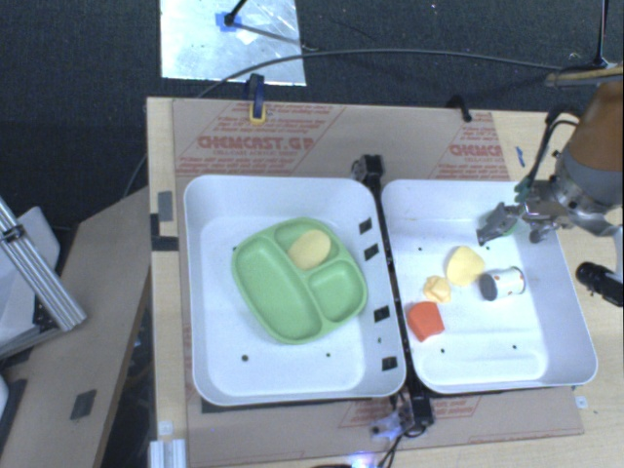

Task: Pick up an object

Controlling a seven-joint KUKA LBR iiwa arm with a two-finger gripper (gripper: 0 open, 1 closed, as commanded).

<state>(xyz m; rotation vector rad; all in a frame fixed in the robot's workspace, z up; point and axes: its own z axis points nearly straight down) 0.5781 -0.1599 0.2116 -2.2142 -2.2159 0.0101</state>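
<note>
Nearest the camera's side of the right bin [561,364], an orange block [424,320] lies loose on the white floor, just in front of a small yellow scrap [437,288]. Behind that scrap sits a larger yellow piece [465,263], and just to its right, about touching it, lies a small white cylinder with a dark end [501,283]. These four make a loose cluster toward the middle of the right bin, scattered rather than arranged, which I judge suits a program that must choose any one of them as its object to lift.

Left of the right bin, across the black clips at the seam, the left bin [210,359] holds a green divided plate [292,286], tilted askew, with a pale yellow lump [310,249] resting in its upper compartment; it looks like a destination rather than a source.

Farther back in the right bin, the gripper [509,218] hangs over the far right part of the floor, behind and to the right of the larger yellow piece and apart from it. Its dark grey finger parts point toward the cluster, but they are too blurred and foreshortened to tell whether they stand spread or pressed together. Nothing can be seen between them, so I judge that no object is held and the pick is not yet made
</note>
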